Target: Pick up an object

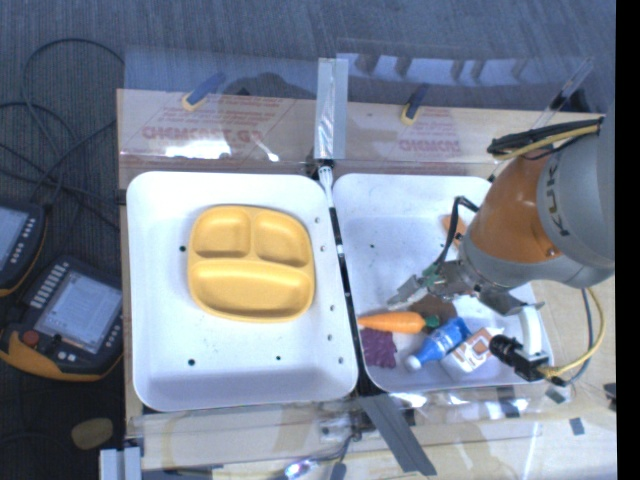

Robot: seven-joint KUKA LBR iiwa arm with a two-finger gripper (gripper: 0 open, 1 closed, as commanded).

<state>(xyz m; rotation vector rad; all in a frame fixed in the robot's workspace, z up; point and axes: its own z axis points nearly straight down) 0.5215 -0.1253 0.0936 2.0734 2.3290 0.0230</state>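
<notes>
So arm w/ gripper [437,286] is hovering low in the right bin [400,218], just above the carrot [392,321]; can't tell its state or whether it's got anything, the wrist is blocking it. Carrot's lying flat on the bin floor, purple item [377,347] just below it, blue bottle [440,345] and white packet [468,355] just to carrot's right, yellow tray [250,263] sitting well left of it in the left bin [160,368]. Judging by this, pick isn't done yet: nothing's looking lifted, so grasp and lift are remaining.
</notes>
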